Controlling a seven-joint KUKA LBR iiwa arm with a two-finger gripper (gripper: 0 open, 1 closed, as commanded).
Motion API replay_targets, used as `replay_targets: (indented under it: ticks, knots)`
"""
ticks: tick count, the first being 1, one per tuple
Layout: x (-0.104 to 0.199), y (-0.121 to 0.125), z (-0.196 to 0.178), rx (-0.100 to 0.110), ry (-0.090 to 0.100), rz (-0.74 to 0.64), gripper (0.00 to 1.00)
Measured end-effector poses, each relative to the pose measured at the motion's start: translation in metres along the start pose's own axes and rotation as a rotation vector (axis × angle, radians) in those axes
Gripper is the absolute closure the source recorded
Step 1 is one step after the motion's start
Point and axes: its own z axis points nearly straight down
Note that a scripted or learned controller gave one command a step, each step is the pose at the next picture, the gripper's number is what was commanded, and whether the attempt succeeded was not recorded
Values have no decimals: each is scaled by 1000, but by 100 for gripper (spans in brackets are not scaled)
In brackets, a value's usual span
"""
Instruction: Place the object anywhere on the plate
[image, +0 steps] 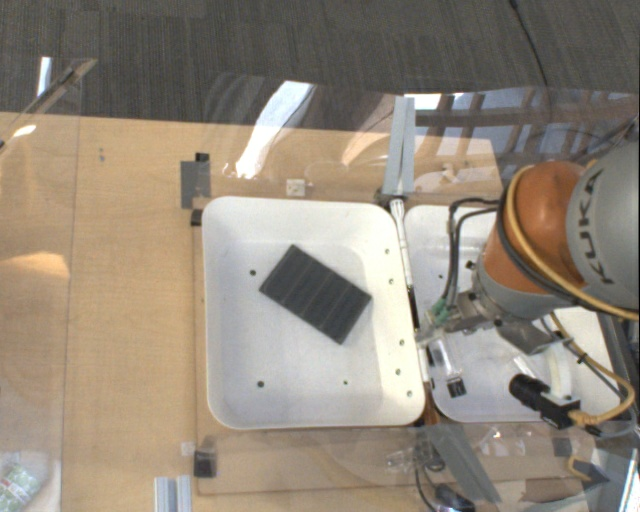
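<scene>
Dark ribbed rectangular plate (316, 293) lay flat in the left bin (230, 390), roughly mid-bin, turned at an angle so its long sides ran upper-left to lower-right. Nothing rested on it. It sat clear of all four bin walls.

No loose object could be made out w/ any certainty. A small dark bit (455, 386) lay on the right bin (425, 235) floor, near its front-left corner, just below the gripper; too small to say what it was.

Gripper (437, 335) sat low over the right bin, close to the wall shared w/ the left bin, well apart from the plate. Finger tips were small and mixed up w/ cables and a greenish part, so how far open it stood couldn't be told, nor whether it had hold of anything.

Arm (585, 245), grey w/ orange band, came in from the right and covered much of the right bin; bin's right side was hidden under it. Wooden bench (110, 300) lay around both bins.
</scene>
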Motion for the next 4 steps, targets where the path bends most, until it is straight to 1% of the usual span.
replay_targets:
  ticks: [1, 2, 3, 4]
  knots:
    - [48, 74, 1, 0, 0, -67, 100]
    - [69, 73, 0, 0, 0, -137, 100]
    - [78, 94, 0, -2, -1, -204, 100]
    - [104, 91, 0, 0, 0, -250, 100]
